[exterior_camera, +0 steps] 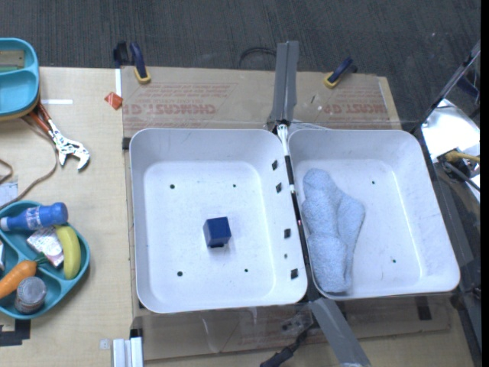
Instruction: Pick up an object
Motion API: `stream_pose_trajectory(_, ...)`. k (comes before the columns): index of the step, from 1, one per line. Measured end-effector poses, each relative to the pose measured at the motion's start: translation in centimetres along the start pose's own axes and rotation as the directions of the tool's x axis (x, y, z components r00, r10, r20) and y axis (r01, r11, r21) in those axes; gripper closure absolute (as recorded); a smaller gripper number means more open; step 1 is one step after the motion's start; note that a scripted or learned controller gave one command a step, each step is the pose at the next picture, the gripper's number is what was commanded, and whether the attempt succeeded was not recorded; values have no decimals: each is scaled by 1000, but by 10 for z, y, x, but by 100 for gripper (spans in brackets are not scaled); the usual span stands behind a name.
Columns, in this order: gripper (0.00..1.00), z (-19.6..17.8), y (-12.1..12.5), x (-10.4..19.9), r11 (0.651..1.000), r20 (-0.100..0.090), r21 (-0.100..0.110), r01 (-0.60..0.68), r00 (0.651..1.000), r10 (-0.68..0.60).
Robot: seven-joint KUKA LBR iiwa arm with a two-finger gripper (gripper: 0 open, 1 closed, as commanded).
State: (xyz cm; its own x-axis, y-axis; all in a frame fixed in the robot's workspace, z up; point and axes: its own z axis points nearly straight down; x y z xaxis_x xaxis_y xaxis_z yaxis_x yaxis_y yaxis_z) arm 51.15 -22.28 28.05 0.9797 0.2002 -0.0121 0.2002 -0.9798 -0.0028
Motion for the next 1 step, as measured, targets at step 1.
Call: stream_pose_trajectory(1, 0, 7, -113, -12, 1000, -7, -1, 0, 1000, 0)
